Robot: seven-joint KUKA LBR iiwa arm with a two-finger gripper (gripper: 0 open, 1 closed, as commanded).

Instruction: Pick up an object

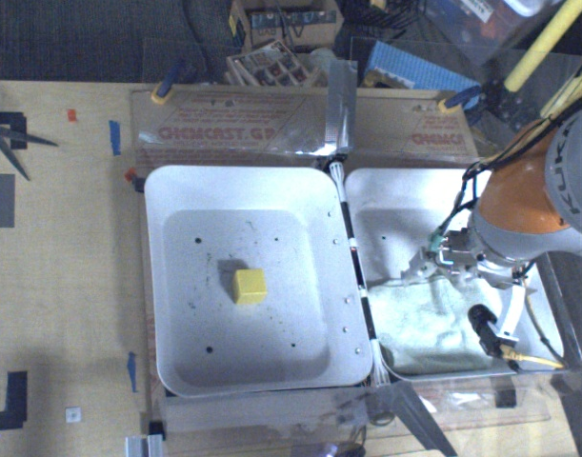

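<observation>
- gripper (pixel 431 258): low inside the right bin (pixel 405 193), over a pale cloth (pixel 424 322); finger state cannot be told.
- yellow block (pixel 250 286): well to the gripper's left, on the left bin (pixel 176 198) floor.

A small yellow block (pixel 250 286) lies in the left bin (pixel 176 208). It looks like a cube with soft edges, and it rests flat on the bin floor, a little turned against the bin walls. It is near the middle of this bin, apart from all four walls.
</observation>
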